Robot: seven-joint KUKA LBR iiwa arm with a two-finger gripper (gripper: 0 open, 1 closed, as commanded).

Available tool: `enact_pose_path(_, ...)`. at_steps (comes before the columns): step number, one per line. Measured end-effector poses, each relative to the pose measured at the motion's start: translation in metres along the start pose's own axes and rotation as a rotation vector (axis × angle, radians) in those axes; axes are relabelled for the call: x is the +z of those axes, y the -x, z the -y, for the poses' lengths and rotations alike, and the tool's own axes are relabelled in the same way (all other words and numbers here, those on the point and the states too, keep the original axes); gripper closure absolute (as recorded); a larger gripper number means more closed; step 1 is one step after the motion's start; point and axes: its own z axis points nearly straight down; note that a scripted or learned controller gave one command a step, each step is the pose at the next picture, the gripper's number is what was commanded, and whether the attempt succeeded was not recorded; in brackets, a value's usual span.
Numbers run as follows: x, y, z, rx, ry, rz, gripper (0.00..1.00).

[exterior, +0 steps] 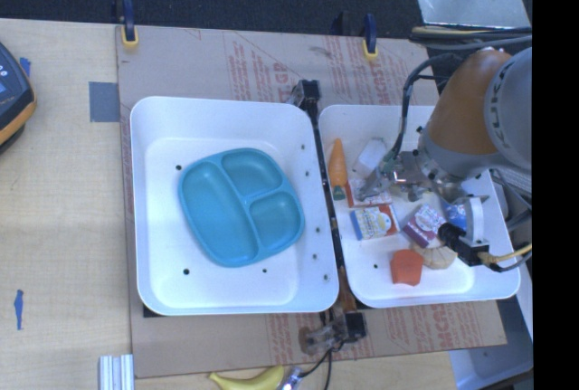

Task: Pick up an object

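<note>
Arm over right bin (pixel 507 289), gripper (pixel 391 180) low among clutter.
Claw state: cannot tell. Carrot (pixel 337 164) at bin's left wall, small carton (pixel 374 221) beside; blue plate (pixel 241 205) in left bin (pixel 154 198).

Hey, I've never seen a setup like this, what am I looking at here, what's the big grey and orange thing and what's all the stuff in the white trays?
One camera looks down at a slant on a bench with two shallow white bins. The grey and orange thing on the right is a robot arm; it reaches down into the right bin. Its job is to pick up an object with the pincer at its tip, which sits low among the clutter. Whether it holds anything cannot be told. That bin has an orange carrot, a small printed packet, an orange-red block and other small items. The left bin holds a blue divided plate.
</note>
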Motion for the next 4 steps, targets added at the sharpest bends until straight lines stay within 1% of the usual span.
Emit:
enact_pose_path(1,0.001,0.035,0.091,0.002,0.002,0.0,0.0)
enact_pose_path(2,0.003,-0.018,0.042,0.0,-0.005,-0.001,0.0)
enact_pose_path(3,0.003,-0.017,-0.013,0.004,-0.004,-0.002,0.0)
enact_pose_path(4,0.003,-0.016,-0.073,0.004,-0.004,-0.001,0.0)
